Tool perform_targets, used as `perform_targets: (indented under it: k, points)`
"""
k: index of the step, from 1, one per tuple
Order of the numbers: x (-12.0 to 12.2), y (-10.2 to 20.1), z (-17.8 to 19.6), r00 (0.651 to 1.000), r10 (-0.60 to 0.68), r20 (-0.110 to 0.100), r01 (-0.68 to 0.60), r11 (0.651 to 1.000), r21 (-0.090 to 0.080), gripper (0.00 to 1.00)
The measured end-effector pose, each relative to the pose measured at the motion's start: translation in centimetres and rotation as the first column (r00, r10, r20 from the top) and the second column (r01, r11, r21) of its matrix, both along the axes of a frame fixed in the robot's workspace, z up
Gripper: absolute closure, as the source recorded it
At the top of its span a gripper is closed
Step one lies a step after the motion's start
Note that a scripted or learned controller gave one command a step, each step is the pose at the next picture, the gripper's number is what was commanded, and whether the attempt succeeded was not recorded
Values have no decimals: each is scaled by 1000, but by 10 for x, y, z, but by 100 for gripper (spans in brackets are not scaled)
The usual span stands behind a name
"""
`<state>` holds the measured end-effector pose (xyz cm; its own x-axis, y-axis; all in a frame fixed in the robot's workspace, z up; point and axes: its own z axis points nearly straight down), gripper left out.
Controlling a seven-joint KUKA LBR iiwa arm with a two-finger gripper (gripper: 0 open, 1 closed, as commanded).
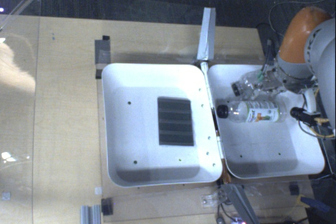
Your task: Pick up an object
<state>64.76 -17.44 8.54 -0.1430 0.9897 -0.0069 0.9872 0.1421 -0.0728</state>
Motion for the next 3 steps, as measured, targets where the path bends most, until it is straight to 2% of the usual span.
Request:
perform_targets:
  k: [1, 2, 3]
  points:
    - [-39, 48, 3, 991, 111, 79, -113, 994, 16, 0]
    - [-82, 34, 4, 979, 185, 83, -187, 982, 14, 0]
    - [-17, 45, -1, 971, 238, -11, -237, 971, 44, 0]
